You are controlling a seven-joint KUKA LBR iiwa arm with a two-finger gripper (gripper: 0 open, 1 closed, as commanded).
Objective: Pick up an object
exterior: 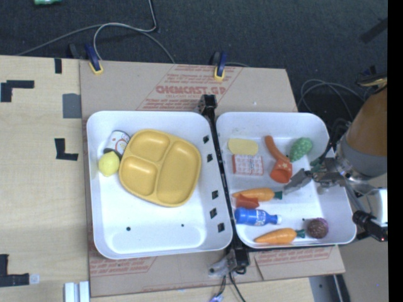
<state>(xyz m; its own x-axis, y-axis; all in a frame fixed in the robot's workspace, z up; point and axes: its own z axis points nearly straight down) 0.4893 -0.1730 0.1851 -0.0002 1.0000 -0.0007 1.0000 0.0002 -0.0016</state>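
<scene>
Camera view | arm reaches from right over right bin (327, 133) | fingers (297, 182) apparently spread, above carrot (257, 195)

Dark carpet floor (252, 17) behind a wooden bench (38, 187) under cardboard (252, 87).

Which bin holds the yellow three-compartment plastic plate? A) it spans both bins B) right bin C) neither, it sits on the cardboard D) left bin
D: the yellow three-compartment plastic plate lies flat inside the left white bin, next to a small yellow ball-like item, while the right white bin holds the toy carrots, the blue bottle and other small items.
</scene>
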